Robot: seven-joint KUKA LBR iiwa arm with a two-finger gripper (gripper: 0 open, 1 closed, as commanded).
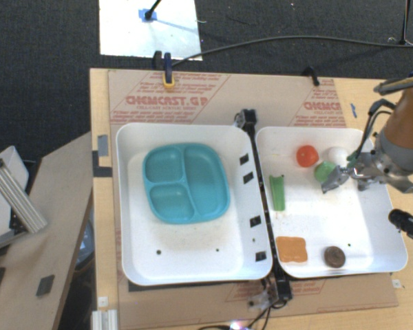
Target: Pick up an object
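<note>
Progress looked slight to me: the tool (334, 179) hovered low over the right bin (399, 249) beside the green object (323, 170), which lay on the bin floor unlifted, and I couldn't tell its opening.

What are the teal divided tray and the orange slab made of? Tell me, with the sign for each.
Teal divided tray: probably moulded plastic, smooth and slightly glossy; its even colour and rounded compartment ridges suggest this.
Orange slab: looks matte and soft-edged, perhaps foam or rubbery toy food; too small to tell for sure.
</note>
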